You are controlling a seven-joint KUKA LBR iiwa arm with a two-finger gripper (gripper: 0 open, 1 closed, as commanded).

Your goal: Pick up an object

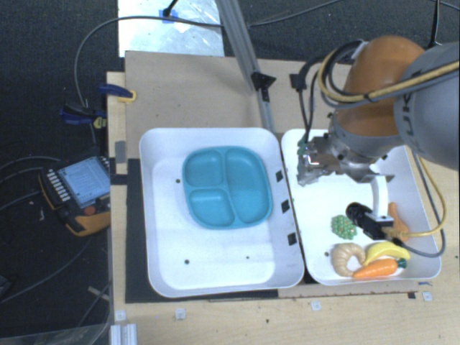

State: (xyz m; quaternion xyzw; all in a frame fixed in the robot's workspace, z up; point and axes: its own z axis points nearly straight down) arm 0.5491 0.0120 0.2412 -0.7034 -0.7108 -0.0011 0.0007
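Observation:
My gripper (310, 165) hangs over the upper left part of the right bin (316, 228), close to its left wall, with nothing visibly held. The toy food lies apart from it at the bin's near end. A green broccoli piece (343, 226) sits below and to the right of the gripper. A tan croissant (346, 257), a yellow banana (387, 251) and an orange carrot (375, 269) are bunched in the near right corner.
The left bin (162, 214) holds a blue divided plate (227, 187). The arm's grey and orange body (381, 92) covers the far part of the right bin. A slanted metal pole (244, 42) crosses the bench behind the bins.

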